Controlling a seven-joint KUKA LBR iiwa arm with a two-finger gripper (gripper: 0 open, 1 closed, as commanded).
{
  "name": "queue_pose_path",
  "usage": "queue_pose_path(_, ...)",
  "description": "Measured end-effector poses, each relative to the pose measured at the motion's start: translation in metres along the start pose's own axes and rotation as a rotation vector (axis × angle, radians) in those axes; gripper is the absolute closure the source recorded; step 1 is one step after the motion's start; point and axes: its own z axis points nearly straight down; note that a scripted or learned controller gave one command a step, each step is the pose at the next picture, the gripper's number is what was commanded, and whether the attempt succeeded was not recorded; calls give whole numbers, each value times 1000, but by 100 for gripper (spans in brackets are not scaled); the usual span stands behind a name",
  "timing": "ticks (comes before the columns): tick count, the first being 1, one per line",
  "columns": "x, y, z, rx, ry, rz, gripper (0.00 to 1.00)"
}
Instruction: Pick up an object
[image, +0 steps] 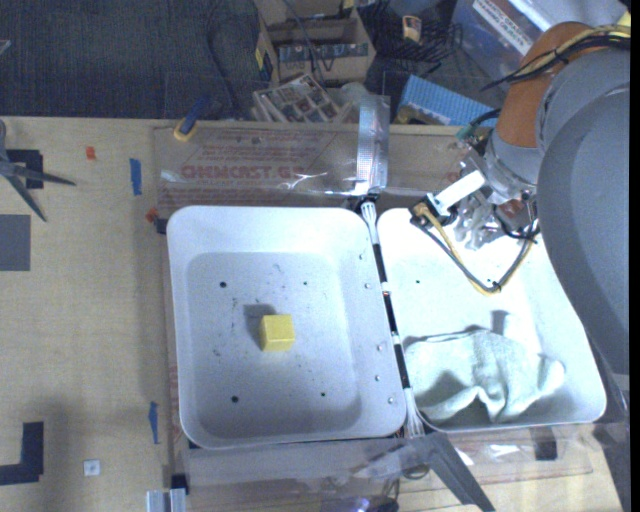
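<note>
A small yellow block (278, 332) lies near the middle of the left bin (200, 240). A crumpled white cloth (490, 375) rests in the near part of the right bin (440, 290). My gripper (478, 228) hangs over the far end of the right bin, well above the cloth and far to the right of the block. A yellow-and-black cable loops down from the gripper. I see nothing between its fingers.
The grey arm with its orange band (590, 150) fills the right side above the right bin. Cardboard, a clear plastic sheet (270, 165) and boxes lie beyond the bins. Blue tape marks (135, 176) sit on the wooden bench at left.
</note>
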Motion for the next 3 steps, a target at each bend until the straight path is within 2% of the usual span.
queue_pose_path(1,0,0,0,0,0,1,0)
queue_pose_path(2,-51,6,98,2,0,-290,0)
queue_pose_path(3,-51,7,88,2,-1,-289,100)
